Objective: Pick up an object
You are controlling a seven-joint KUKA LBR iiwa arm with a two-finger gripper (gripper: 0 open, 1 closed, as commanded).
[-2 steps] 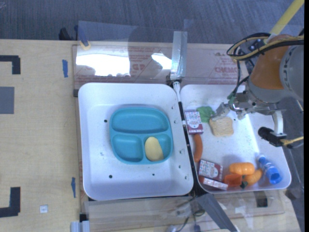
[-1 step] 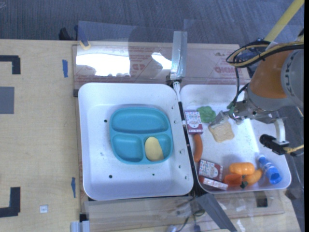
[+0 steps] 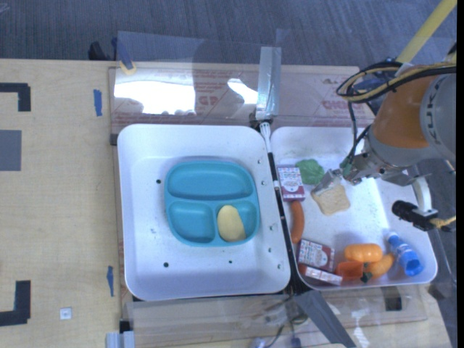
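Left to right, two white bins: left bin (image 3: 145,267) with a blue tray (image 3: 206,183) bearing a yellow lump (image 3: 231,223) in its lower right compartment; right bin (image 3: 424,270) with arm (image 3: 406,118) reaching in from the right. Gripper (image 3: 346,174) at a tan slab (image 3: 331,199), touching its upper edge beside a green piece (image 3: 311,170); jaw state impossible to tell. Smaller items: orange pieces (image 3: 362,258), blue bottle (image 3: 404,255), two red cartons (image 3: 291,182), orange stick (image 3: 297,222).

A tray (image 3: 210,183) holding a lemon (image 3: 230,223) sits in the left bin (image 3: 138,216); the right bin (image 3: 428,267) holds perhaps eight small items.
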